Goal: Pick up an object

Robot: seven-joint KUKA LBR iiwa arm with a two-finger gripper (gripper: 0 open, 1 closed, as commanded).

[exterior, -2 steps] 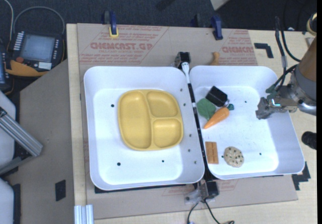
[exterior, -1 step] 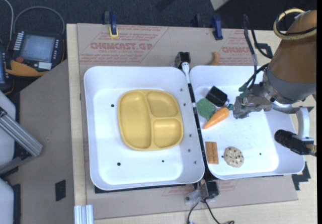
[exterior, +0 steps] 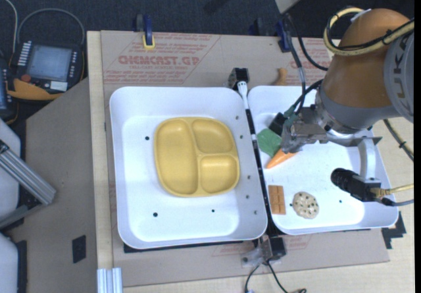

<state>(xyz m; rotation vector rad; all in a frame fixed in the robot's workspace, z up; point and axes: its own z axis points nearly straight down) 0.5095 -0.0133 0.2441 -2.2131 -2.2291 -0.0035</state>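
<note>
Your gripper (exterior: 294, 142) sits right over the carrot (exterior: 279, 159), which slants down-left beneath it. You cannot tell its opening or whether it holds anything

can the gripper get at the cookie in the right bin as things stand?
Probably yes. The cookie lies flat in the right bin with bare floor around it; the cracker sits just beside it, apart. The gripper is above the carrot, nearby.
</note>
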